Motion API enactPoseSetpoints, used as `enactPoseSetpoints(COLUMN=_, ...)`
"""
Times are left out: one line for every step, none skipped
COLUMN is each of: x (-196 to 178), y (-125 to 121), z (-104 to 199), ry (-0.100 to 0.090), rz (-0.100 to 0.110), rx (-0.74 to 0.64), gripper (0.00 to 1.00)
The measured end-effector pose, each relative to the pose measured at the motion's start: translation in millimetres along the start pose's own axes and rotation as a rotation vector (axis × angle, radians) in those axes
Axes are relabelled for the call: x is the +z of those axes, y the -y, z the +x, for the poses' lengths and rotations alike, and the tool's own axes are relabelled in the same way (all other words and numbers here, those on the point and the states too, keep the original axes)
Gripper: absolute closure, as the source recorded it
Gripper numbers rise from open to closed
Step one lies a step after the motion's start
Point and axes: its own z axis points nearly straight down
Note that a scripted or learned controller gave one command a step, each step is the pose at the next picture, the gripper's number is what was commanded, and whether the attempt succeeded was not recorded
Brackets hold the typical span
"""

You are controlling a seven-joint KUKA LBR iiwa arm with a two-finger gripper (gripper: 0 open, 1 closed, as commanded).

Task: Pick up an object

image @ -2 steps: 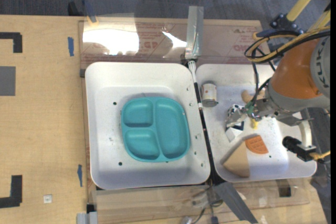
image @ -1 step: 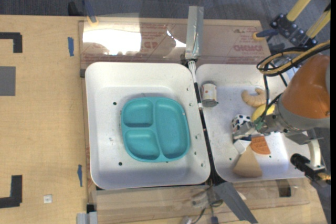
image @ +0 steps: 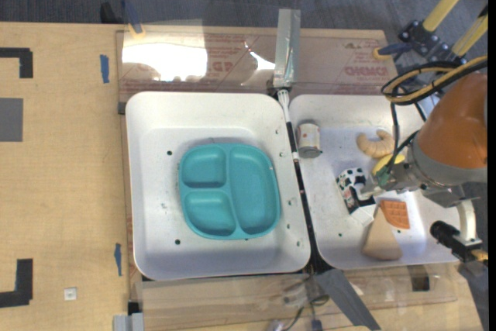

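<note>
Arm's low over the right bin (image: 333, 244), gripper (image: 385, 176) parked by a black-and-white toy (image: 353, 184); honestly can't tell its state; small can (image: 309, 137) near the divider, label unreadable; orange waffle piece (image: 394, 212) on a tan wedge (image: 381, 238); teal divided plate (image: 230, 190) sits in the left bin (image: 147, 167).
</note>
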Motion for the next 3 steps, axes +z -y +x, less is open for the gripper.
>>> enactPoseSetpoints(x=35.2, y=-6.2, z=-48.0, ry=-0.008, rz=0.057, rx=-0.199, gripper=1.0)
enactPoseSetpoints(x=36.2, y=-5.9, z=-45.5, ry=-0.013, rz=0.059, rx=-0.201, gripper=0.0)
enactPoseSetpoints(x=43.4, y=-110.4, z=-5.7, ry=-0.012, rz=0.062, rx=-0.027, gripper=0.0)
